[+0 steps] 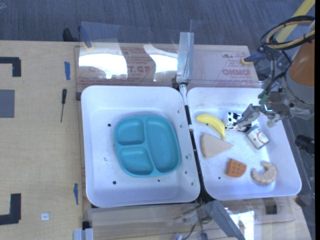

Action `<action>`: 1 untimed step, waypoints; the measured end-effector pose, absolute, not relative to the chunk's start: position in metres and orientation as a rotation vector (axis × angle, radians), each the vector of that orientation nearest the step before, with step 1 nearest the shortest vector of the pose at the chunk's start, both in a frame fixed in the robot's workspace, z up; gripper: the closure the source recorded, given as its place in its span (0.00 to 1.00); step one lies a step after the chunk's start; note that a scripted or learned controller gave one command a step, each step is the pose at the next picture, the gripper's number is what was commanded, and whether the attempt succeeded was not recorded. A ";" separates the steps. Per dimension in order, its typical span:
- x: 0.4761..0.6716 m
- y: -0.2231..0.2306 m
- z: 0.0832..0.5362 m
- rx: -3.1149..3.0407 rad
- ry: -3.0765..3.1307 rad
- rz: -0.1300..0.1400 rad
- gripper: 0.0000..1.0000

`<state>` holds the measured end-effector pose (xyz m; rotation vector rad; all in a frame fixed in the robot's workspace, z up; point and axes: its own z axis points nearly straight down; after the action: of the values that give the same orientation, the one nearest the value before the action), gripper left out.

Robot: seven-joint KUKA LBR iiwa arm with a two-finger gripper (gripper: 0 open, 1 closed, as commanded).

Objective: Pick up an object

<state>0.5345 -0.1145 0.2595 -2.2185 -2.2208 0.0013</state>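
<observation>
The right bin (290, 184) holds everything loose. A banana (212, 124) lies near its left wall, a beige wedge (214, 146) just below it, a waffle-patterned orange piece (235, 168) lower still, and a croissant-shaped piece (264, 173) toward the lower right corner. A small black-and-white item (232, 119) sits just right of the banana's upper end, and a small white packet (257, 138) with a red and dark label lies tilted near the right wall (its print is too small to read).

The gripper (248, 118) hangs over the upper middle of this bin, close above the black-and-white item and the packet; whether the jaws are open or closed cannot be told, and nothing is visibly between them. The arm's orange band (302, 69) is at the right edge, with yellow and black cables (287, 26) looping above.

Open room in this bin is the upper left corner and the strip along the bottom wall; the objects are apart from one another, though the banana and wedge are close.

The left bin (100, 184) carries a teal three-compartment tray (147, 145) at its centre, with bare white floor all round it.

Behind the bins a clear sheet (125, 59) covers cardboard with red lettering, reversed and unreadable. On the table (35, 159) at left lie a screwdriver (63, 103) and blue tape marks (67, 70).
</observation>
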 end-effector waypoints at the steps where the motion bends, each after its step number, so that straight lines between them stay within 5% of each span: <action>1: 0.604 -0.081 0.179 -2.212 -2.222 0.008 0.00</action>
<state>0.6038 -0.0811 0.1791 -2.2117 -2.2215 0.0080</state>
